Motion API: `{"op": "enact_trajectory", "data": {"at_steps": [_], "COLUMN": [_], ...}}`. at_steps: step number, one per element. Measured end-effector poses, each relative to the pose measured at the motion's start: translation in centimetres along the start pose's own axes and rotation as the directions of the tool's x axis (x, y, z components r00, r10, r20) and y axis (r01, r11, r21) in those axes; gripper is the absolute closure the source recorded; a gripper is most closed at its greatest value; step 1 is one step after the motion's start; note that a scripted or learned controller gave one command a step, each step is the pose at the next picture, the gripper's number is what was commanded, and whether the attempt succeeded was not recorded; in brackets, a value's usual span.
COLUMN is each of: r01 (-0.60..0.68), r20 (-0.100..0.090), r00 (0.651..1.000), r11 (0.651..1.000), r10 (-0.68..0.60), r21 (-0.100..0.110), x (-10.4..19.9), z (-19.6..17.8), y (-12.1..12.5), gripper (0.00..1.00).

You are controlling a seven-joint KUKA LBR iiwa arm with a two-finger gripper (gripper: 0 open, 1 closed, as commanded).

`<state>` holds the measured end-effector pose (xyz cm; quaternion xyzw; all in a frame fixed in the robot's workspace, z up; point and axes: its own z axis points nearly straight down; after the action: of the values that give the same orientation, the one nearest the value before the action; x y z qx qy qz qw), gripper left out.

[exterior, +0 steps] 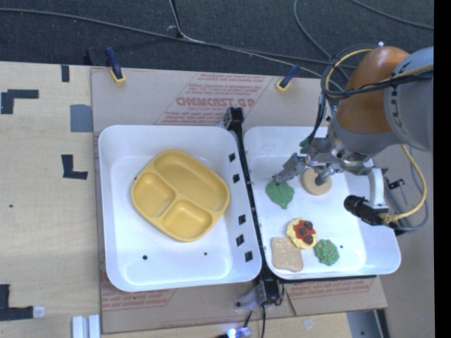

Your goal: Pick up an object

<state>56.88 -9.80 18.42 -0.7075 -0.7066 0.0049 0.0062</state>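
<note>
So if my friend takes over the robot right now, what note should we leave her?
Gripper: down in the right bin, fingers spread open, holding nothing.
Things: green leafy piece just below the left finger, round tan piece by the right finger. Nearer the front sit a yellow piece with red topping, a small green piece and a pale flat piece. A yellow divided tray lies in the left bin.
Done: arm is over the items.
Left: close on one and lift it.
</note>
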Motion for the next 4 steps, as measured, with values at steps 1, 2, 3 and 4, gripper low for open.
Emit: {"op": "enact_trajectory", "data": {"at_steps": [1,2,3,4], "r01": [0.003,0.002,0.003,0.004], "r20": [0.001,0.002,0.003,0.003], "r00": [1.0,1.0,1.0,1.0], "r11": [1.0,1.0,1.0,1.0], "r10": [-0.003,-0.002,-0.003,-0.004], "r21": [-0.014,-0.01,-0.013,-0.014], "x": [0.0,-0.6,-0.5,-0.5], "z": [-0.8,4.6,10.0,8.7], "y": [0.3,1.1,1.1,1.2], "gripper": [0.0,0.0,0.0,1.0]}}
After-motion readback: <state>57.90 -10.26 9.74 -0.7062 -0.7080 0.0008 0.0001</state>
